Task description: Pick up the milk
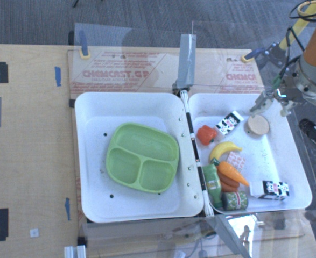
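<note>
Milk lies in the right bin, a small carton with black-and-white cow patches, tilted on its side near the bin's back left part. The hand hangs over the bin's back right edge, to the right of the carton and a little behind it, apart from it. Whether it is wide or narrow I cannot tell; nothing shows in it. A round tan disc sits between the hand and the milk, just right of the carton. A second cow-patched carton rests at the bin's front right, well apart from the hand. A green divided plate sits in the left bin on the table.
</note>
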`<state>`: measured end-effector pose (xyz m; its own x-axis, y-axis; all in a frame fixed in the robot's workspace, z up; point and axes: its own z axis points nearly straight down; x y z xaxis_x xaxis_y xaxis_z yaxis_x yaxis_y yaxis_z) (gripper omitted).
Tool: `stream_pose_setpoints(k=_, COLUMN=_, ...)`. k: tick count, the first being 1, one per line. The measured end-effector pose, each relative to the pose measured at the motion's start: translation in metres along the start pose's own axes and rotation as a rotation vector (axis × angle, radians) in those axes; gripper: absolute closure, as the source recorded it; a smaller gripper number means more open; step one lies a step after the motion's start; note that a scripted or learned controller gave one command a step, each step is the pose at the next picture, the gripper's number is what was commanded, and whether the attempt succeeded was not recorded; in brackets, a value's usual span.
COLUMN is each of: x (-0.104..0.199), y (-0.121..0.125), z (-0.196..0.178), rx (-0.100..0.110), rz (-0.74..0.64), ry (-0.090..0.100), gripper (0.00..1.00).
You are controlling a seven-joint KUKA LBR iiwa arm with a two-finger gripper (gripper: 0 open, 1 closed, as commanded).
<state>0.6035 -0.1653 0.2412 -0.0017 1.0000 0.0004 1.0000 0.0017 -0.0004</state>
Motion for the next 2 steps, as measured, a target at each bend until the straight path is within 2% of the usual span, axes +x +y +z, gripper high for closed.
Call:
stream_pose_setpoints(k=1, x=0.062, y=0.059, z=0.064, rx=-0.002, rz=-0.081, ry=-0.001, gripper=0.00)
stream_pose_setpoints(k=2, x=0.055, y=0.038, z=0.139, rx=-0.018, rz=-0.207, ry=-0.005, gripper=0.00)
